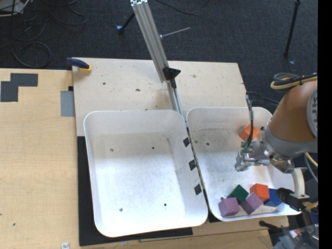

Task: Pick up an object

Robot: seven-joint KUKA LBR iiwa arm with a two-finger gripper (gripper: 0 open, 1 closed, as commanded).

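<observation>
My gripper hangs over the middle of the right bin, below the orange band of the arm. Nothing shows between its fingers. An orange block lies just behind the gripper, partly hidden by the wrist. At the bin's front right corner sits a cluster: a green block, two purple blocks, a red-orange block and a blue block.
The left bin stands beside the right one, with a divider carrying black clips between them. A slanted metal pole rises from behind the bins. A blue and yellow clamp sits at the bench's back left corner.
</observation>
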